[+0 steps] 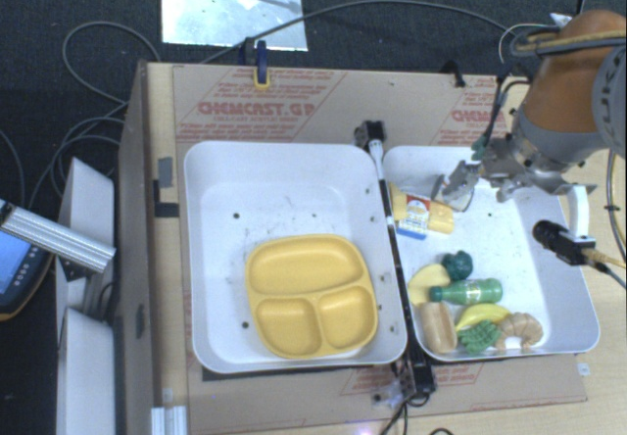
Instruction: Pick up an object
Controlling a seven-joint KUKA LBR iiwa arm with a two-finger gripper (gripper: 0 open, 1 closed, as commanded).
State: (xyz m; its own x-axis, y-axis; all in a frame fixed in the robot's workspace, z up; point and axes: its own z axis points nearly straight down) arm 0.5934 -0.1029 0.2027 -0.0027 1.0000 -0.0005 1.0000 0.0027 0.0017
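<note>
Gripper (458,190) sits in the upper right of the frame, over the right bin (578,320), just beside a yellow box (419,215); honestly can't tell how it's set. Toy food pile (470,311) lower right, yellow tray (312,294) in the left bin (211,227).

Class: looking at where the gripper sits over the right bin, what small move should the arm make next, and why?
Probably lower the two-finger gripper a little leftward onto the yellow block with a red-and-white label. It hangs just up-right of that block, which lies apart from the toy food pile at the shallow white right bin's near end.
</note>
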